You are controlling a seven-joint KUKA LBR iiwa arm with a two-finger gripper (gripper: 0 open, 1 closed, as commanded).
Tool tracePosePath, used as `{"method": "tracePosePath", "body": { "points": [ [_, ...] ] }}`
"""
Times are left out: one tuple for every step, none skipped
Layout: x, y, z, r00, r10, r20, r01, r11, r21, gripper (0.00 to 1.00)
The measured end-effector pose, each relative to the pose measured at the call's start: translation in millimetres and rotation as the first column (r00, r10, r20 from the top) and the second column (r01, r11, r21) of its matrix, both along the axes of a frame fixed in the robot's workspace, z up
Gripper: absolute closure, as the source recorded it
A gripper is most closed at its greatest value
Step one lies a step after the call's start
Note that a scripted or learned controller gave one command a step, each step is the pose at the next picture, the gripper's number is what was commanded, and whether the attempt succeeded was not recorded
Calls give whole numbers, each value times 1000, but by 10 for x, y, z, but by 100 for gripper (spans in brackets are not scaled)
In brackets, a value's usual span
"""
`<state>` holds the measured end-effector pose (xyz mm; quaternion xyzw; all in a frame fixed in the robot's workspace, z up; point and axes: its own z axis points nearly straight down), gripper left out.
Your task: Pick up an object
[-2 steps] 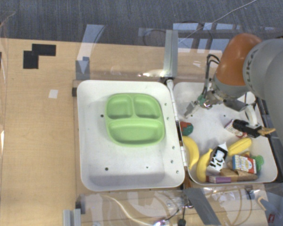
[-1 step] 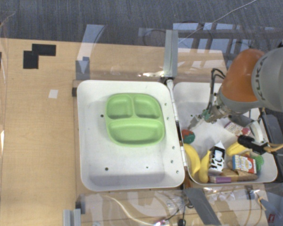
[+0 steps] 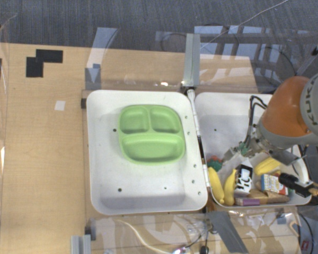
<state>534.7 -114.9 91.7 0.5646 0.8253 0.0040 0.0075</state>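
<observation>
Gripper (image 3: 247, 153): low in the right bin (image 3: 222, 115), over the toy pile — can't tell its state from here
Pile: bananas (image 3: 222, 184), small carton (image 3: 271, 183), near right corner
Left bin (image 3: 103, 157): green divided plate (image 3: 151, 133) sitting mid-bin

Even, bright overhead light fills the scene, with no hard shadows. Left of the claw (image 3: 243, 151), the green tray (image 3: 151, 133) casts only a faint soft shadow on the white bin (image 3: 103, 142). Clear panels beyond the claw show pale glare streaks. Focus is slightly soft throughout.
</observation>
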Motion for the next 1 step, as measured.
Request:
{"method": "tracePosePath", "body": {
  "points": [
    [-22,-144,960,1000,-24,-9,24,1000,1,0]
  ]
}}
